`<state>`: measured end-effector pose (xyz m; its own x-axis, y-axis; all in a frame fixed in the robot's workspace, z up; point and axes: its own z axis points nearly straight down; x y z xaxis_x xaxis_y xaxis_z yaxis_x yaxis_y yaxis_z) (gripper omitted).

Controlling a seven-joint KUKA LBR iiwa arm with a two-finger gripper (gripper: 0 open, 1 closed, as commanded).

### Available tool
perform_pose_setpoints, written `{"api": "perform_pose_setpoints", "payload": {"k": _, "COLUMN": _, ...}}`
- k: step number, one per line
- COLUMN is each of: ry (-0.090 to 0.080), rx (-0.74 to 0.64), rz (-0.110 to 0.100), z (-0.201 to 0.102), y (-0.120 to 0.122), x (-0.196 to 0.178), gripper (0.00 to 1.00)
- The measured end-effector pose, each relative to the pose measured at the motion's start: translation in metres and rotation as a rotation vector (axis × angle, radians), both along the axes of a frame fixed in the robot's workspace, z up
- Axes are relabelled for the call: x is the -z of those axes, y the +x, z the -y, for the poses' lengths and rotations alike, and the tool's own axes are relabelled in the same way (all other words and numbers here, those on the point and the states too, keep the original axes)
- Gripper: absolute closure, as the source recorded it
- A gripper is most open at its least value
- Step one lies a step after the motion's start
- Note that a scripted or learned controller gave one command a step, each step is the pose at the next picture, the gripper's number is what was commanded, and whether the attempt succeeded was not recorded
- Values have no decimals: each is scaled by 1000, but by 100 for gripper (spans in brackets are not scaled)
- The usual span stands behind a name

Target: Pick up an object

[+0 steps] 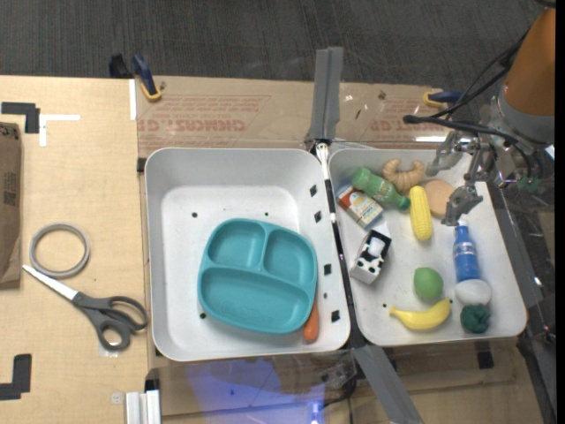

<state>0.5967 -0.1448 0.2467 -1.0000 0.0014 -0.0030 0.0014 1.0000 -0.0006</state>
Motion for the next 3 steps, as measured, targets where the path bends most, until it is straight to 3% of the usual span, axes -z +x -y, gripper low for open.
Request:
{"api": "perform_pose_setpoints", "payload": {"k": 1, "ry": 2, "rx": 59, "rz": -4, "z": -15, "y": 60, "x": 151, "gripper": 0}}
{"api": "perform_pose_setpoints", "payload": {"k": 2, "ry": 0, "rx": 110, "rz": 2, "z": -21, "y": 10, "x": 153, "gripper": 0}}
{"api": "perform_pose_setpoints", "payload": {"k": 3, "ry": -3, "rx": 107, "rz": 7, "z": -21, "y": 11, "x": 143, "gripper": 100}}
